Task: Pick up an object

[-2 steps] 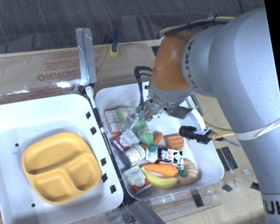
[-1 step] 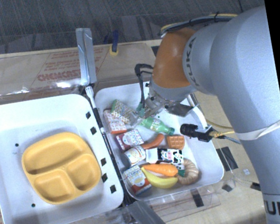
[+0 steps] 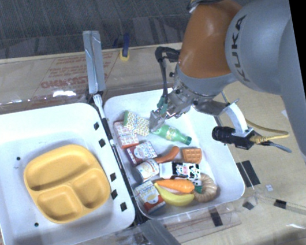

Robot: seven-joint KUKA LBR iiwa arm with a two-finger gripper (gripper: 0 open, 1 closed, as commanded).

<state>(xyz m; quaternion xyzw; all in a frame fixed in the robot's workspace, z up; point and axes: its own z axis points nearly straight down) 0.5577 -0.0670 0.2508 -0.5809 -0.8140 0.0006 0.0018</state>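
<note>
Banana (image 3: 178, 198) and carrot (image 3: 177, 185) sit at 6 o'clock in right bin (image 3: 229, 184). Green bottle (image 3: 172, 134) lies on its side near centre, gripper (image 3: 160, 116) just above its 11 o'clock end; claw opening cannot be told, nothing visibly held. Bottle judged light, rigid, slick and prone to roll; grasp across mid-body.

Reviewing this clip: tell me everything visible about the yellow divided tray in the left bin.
The yellow tray looks like moulded matte plastic with rounded corners and three compartments: one long one across the top and two smaller ones below. It lies flat and right side up, slightly rotated, on the floor of the left bin, nearer its lower left. Nothing sits in its compartments, and no other object touches it.
</note>
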